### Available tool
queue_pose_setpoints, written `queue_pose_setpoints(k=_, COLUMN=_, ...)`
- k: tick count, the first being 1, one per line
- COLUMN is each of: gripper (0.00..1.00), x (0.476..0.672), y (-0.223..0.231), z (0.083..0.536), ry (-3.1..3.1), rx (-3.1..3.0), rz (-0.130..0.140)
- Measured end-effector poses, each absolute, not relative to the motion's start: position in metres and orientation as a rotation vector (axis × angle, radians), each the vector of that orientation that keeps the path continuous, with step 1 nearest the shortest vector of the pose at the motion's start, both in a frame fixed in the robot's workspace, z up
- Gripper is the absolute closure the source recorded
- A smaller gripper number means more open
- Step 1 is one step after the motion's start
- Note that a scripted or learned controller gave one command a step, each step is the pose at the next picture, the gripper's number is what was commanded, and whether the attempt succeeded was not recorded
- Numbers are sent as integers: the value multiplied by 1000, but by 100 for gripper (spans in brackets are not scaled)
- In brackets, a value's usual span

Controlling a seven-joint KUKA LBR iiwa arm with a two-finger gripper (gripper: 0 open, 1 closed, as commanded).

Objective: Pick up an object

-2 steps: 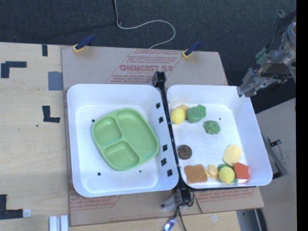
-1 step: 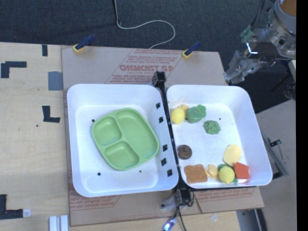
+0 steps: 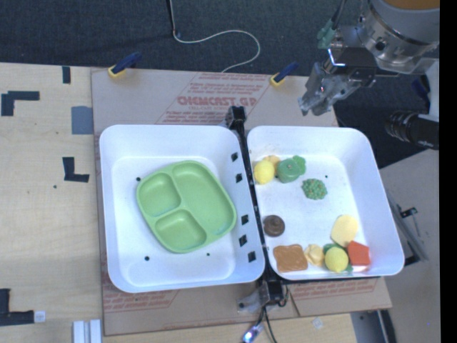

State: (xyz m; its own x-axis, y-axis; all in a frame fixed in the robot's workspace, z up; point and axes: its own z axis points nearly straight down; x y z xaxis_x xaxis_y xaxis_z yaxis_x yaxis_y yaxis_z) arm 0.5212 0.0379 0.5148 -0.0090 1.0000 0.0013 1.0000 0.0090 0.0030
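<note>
The end effector (image 3: 321, 100) hangs above the counter (image 3: 43, 191) just beyond the far rim of the right bin (image 3: 360, 145), over the cardboard sheet (image 3: 207, 102). It is small and dark against the dark floor, so I cannot tell how it is set, and nothing can be made out in its grip. The arm (image 3: 400, 13) above it is cut off by the top edge, only its grey wrist and a sliver of the orange band showing.

The things to pick all lie in the right bin: a yellow lemon-like piece (image 3: 264, 171) touching a green round piece (image 3: 290, 168), a small bumpy green piece (image 3: 313, 188) near them, a brown disc (image 3: 273, 225) toward the centre divider, and a crowded cluster at the near right corner (a toast-coloured square (image 3: 290, 257), a pale yellow lump (image 3: 315, 254), a yellow-green ball (image 3: 336, 259), a red block (image 3: 358, 254) and a pale yellow piece (image 3: 345, 229)). Within that cluster the pieces overlap, and their exact shapes are hard to read.

The left bin (image 3: 114, 148) holds a green divided tray (image 3: 186, 206), lying tilted.
</note>
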Motion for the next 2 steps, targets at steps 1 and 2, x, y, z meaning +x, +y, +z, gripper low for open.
queue_pose_setpoints(k=1, gripper=100, x=498, y=-24, z=412, ry=2221, rx=2234, rz=-15)
queue_pose_setpoints(k=2, gripper=100, x=500, y=60, z=436, ry=2232, rx=2211, rz=2)
